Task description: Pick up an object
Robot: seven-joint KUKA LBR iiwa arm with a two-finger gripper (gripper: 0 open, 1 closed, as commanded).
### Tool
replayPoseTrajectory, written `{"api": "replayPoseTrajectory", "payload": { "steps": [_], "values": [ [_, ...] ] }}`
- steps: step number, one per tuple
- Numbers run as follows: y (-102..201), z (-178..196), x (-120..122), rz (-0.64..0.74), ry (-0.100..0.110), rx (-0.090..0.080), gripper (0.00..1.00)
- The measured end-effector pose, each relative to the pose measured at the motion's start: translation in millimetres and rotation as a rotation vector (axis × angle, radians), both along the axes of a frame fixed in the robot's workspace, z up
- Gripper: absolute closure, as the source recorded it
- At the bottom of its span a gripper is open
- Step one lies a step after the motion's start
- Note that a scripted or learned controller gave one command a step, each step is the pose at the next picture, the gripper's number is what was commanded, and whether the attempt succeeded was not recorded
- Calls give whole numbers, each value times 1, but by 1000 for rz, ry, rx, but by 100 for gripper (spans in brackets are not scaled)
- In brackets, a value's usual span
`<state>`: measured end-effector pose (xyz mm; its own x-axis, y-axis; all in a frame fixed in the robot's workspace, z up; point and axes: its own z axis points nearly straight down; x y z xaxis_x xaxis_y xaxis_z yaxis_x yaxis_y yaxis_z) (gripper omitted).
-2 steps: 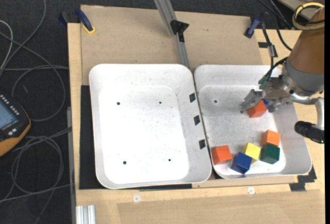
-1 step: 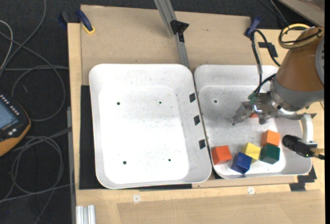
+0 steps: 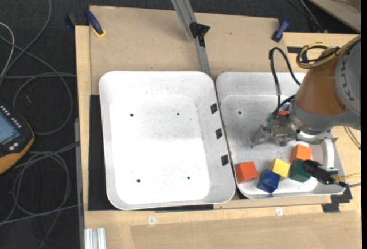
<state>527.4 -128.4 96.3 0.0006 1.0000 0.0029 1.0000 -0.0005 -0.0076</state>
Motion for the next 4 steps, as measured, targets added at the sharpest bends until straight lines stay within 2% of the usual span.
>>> {"api": "replayPoseTrajectory", "payload": {
  "steps": [1,2,3,4],
  "values": [
    [0,14,2,0,-9,-2,100],
    [-5,58,2,1,-13,-4,100],
    [-10,122,2,2,-16,-5,100],
    [-10,156,4,2,-14,-4,100]
  ]
}}
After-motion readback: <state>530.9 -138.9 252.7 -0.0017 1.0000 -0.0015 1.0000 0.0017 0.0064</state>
